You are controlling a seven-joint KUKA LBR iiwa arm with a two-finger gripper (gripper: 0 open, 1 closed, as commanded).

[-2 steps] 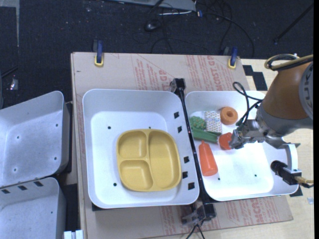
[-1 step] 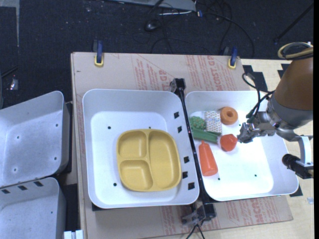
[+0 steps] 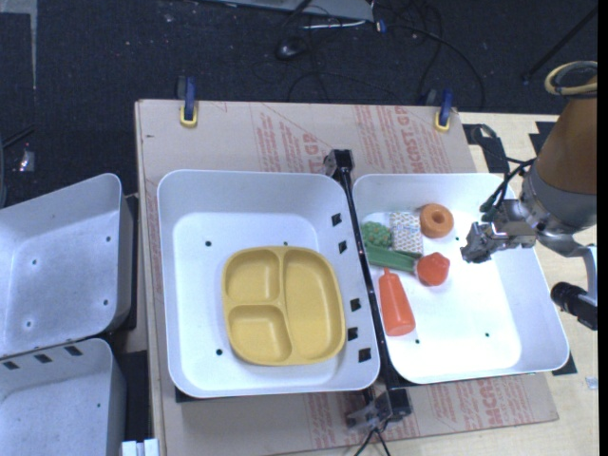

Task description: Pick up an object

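Fingers (image 3: pixel 475 247) above right bin (image 3: pixel 532 350) floor, beside tomato (image 3: pixel 433 269).

light: bright, even | shadows: soft | glare: mild on white bins (image 3: pixel 190 217) | focus: sharp

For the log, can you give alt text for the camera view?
The gripper hangs over the right bin, beside a red ball, orange ring, orange cylinder and green piece. The left bin holds a yellow divided tray.

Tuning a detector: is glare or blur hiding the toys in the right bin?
Camera view: even light, the right bin bright but not blown out; orange ring and red ball sharp with soft shadows; the hand dark, detail lost.
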